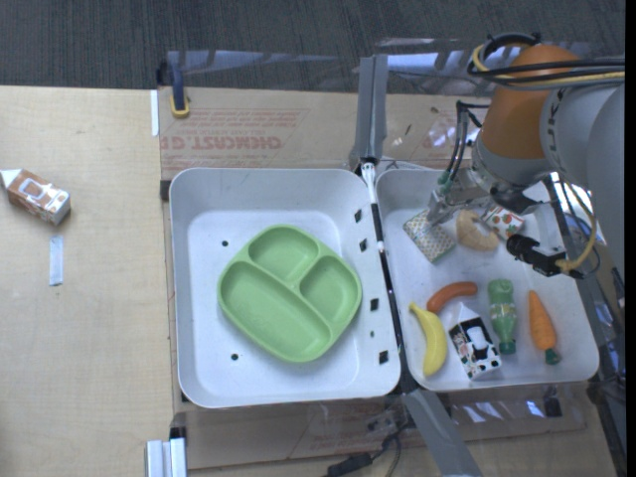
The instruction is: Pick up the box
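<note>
Box [475,347] near bin's [586,371] front rim, probably unobstructed

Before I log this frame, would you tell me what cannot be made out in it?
- Pincer: the arm's wrist above hides its tips, so their state is unclear.
- Box: too small to read its print.
- Grey speckled item: blurred; what it is stays unclear, as does whether the pincer touches it.
- Right bin: the arm hides its far right corner.
- Small carton on the bench: label unreadable.
</note>
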Robot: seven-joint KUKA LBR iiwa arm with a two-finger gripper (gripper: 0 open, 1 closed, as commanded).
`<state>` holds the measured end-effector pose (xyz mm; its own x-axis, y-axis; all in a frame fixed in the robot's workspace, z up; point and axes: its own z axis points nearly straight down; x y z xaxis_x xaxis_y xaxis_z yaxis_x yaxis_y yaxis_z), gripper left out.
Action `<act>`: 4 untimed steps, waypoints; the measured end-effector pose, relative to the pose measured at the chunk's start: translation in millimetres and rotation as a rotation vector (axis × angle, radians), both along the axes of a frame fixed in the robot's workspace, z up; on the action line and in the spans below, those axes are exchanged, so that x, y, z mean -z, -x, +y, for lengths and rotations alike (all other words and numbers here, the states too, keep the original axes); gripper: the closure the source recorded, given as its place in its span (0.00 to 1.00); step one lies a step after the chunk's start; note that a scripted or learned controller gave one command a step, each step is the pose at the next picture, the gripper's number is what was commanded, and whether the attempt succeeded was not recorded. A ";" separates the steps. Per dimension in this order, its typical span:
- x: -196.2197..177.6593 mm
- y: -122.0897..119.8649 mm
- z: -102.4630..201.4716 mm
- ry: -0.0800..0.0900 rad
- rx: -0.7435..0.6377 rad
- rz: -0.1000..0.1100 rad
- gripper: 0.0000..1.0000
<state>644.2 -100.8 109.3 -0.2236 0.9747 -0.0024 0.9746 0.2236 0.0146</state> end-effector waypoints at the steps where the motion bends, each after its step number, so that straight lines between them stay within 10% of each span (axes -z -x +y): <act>1: 0.0 0.0 0.0 0.000 0.000 0.000 0.00; 2: -9.3 -0.1 -1.8 0.001 0.004 -0.001 1.00; 3: -9.3 -0.1 -1.8 0.001 0.004 -0.001 0.00; 4: 17.7 30.0 -3.2 0.002 -0.037 0.015 0.00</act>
